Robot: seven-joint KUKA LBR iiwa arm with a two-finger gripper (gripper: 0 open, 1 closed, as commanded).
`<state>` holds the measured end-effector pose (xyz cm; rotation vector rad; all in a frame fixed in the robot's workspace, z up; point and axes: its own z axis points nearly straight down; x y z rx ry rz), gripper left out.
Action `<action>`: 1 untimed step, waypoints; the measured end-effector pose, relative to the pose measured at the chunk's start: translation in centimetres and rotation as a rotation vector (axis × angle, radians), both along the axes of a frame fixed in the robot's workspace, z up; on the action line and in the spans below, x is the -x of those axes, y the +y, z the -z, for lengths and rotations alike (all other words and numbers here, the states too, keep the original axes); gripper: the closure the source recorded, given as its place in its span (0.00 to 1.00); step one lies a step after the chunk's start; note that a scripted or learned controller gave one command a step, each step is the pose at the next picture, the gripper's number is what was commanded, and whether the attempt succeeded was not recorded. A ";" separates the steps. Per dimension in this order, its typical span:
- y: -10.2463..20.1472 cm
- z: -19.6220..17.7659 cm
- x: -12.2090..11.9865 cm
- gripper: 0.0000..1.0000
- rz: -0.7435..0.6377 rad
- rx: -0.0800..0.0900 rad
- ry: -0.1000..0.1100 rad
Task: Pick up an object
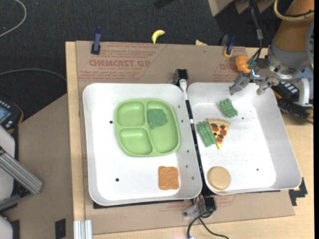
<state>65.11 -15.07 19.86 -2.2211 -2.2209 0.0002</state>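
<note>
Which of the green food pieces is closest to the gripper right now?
The small green piece at the top of the right bin, just below the gripper. The flat green one sits lower beside the pizza slice; another lies in the green plate.

I see even, bright overhead light | bins (99, 133) near blown-out white, soft glare | shadows faint and short | floor (60, 14) dark | overall focus slightly soft, arm (294, 29) a little blurred

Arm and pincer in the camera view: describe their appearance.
The arm has an orange band above a grey metallic wrist. The pincer has two dark grey prongs on a silvery base. Dark cables run alongside the arm.
</note>
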 end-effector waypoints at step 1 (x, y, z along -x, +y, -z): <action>5.5 8.8 -1.1 0.00 -0.005 -0.002 0.005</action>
